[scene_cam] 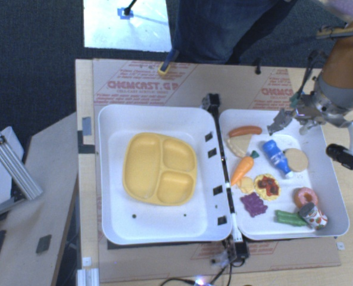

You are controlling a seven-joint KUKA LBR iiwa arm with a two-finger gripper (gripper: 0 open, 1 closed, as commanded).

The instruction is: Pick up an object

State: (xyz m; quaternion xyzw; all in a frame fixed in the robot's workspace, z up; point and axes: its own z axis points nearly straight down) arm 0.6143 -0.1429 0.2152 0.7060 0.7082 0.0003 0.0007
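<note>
One blue bottle (277, 157) below hand (290, 121)

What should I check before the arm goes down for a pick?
1. Hand over the right bin: ok, above its far edge.
2. Hand free of objects: ok, nothing shows between its fingers.
3. Finger opening: ok, they look spread.
4. Nearest target, the sausage: ok, uncovered, though it lies against the wedge.
5. Blue bottle: not ok for a clean grasp, the cookie touches it.
6. Left bin's yellow tray: ok, away from the hand's path.
</note>
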